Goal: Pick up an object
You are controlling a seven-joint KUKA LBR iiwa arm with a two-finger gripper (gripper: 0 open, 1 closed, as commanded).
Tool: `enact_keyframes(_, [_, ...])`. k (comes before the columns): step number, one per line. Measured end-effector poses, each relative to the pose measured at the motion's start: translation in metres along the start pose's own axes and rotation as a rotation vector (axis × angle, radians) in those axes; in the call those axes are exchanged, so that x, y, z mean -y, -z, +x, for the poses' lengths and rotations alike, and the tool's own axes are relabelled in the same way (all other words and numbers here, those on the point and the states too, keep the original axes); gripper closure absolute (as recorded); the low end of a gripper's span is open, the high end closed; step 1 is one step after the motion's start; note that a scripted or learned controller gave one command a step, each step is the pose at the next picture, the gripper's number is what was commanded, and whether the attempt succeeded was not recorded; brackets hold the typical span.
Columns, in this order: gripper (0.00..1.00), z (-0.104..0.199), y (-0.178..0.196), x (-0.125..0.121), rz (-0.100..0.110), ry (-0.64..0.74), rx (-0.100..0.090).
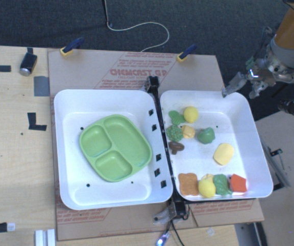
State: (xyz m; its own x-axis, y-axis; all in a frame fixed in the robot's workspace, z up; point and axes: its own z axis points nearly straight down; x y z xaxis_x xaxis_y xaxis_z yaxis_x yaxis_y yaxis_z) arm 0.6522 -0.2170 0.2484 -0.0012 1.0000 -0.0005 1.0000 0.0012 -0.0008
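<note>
1. Right bin, near edge: four pieces in a row, touching or nearly so. One orange-brown toast-like slab, one yellow rounded piece, one green piece, one red-orange block.
2. Right bin, middle: one pale yellow oval piece, long axis slanting from near-left to far-right, lying apart from the rest.
3. Right bin, towards the divider: one small brown piece, one small cream piece, three green leafy pieces, one yellow ball. Eleven pieces in all.
4. Left bin: one green compartment tray, three wells, long axis running from far-left to near-right.
5. Gripper: above the far right corner of the right bin, clear of every piece, nothing between the fingers; whether they stand apart or together cannot be told.
6. Surface: cardboard sheet under both bins, two clamps at its far edge, on a wooden bench. Dark carpet beyond, with one white cable.
</note>
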Motion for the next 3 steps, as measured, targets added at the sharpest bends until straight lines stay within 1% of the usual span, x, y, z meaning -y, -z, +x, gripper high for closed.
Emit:
enact_keyframes(1, [0.0,0.057,0.125,0.032,-0.014,0.006,0.002])
enact_keyframes(2, [0.0,0.201,0.238,0.076,-0.015,0.017,-0.005])
enact_keyframes(3, [1.0,0.191,0.239,0.075,-0.001,0.002,0.001])
